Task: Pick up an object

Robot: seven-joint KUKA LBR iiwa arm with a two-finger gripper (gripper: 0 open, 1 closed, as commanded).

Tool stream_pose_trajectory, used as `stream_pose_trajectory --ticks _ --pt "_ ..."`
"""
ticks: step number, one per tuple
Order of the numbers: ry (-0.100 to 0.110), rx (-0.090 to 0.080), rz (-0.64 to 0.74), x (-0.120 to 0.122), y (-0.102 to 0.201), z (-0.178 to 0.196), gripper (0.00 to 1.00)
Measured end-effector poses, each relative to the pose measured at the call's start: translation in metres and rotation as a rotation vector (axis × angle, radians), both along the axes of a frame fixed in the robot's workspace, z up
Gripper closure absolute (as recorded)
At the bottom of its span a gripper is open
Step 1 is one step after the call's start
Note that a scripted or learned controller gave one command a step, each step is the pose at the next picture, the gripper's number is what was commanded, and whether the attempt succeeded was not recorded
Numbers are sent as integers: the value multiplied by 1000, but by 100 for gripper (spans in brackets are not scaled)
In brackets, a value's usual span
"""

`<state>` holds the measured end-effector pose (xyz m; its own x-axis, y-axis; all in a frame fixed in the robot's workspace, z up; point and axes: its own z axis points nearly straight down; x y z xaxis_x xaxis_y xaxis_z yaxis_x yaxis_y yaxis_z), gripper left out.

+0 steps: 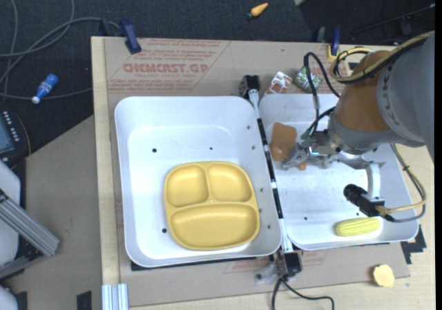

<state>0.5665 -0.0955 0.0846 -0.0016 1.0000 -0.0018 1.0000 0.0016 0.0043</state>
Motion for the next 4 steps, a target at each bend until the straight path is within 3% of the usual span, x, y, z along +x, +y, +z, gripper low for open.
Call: stream_pose_trajectory --ticks 1,2,3,4 --pt "-1 0 1 52 -5 0 0" --pt "14 -1 3 91 2 0 0" --pt "4 -1 1 92 2 12 100" --pt "12 3 -5 20 -15 12 100"
